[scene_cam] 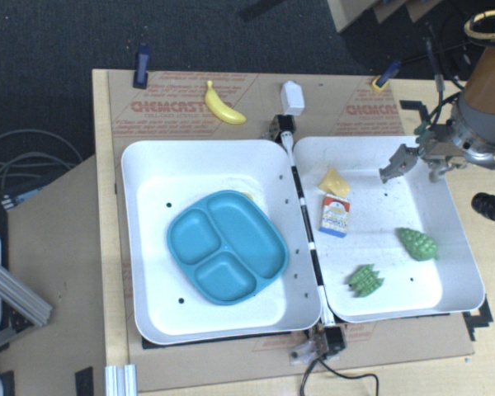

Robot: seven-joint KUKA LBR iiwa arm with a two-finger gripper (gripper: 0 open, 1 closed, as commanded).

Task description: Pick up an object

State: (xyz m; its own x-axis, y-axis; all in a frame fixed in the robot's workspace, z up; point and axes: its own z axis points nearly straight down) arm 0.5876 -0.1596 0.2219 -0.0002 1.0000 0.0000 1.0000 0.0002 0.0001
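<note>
Camera view: in the right bin point(450, 213), a yellow piece point(335, 181) and a small carton point(336, 217) are seen left of and below the hand point(412, 162), which is poised nearby, nothing gripped; whether it is open cannot be told.

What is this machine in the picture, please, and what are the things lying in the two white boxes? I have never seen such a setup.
The picture comes from one camera fixed above a bench, looking down at a slant. The grey machine entering from the right is a robot arm; its gripper, a two-finger claw, hovers over the far part of the right bin. Nothing is visible between its fingers, so it holds nothing. Its job is to pick up an object.

The right bin contains a small yellow piece, a small red, white and blue box and two green toys. The left bin holds a blue divided plate. A toy banana lies on the board behind the bins.
</note>
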